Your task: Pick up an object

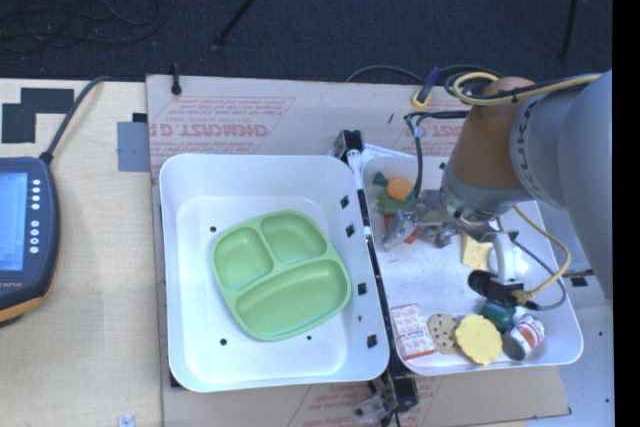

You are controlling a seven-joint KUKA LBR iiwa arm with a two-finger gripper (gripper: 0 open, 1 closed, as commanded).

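The right bin [560,340] holds the loose objects. My gripper [408,227] hangs low over its upper left part, right at a small red piece [396,237] and a green piece [383,205]. An orange ball [398,187] lies just above them. The view does not show anything between the fingers. Along the bin's front edge lie a red-and-white packet [409,328], a speckled cookie [441,329], a yellow round piece [479,340] and a small tin can [523,336]. A pale yellow slice [474,250] lies beside the wrist.
The left bin [190,215] holds a green divided plate [280,273]. A black divider with clips [362,255] separates the bins. A tablet-like pendant [20,225] lies at the bench's left edge. Cables trail on the dark floor behind.
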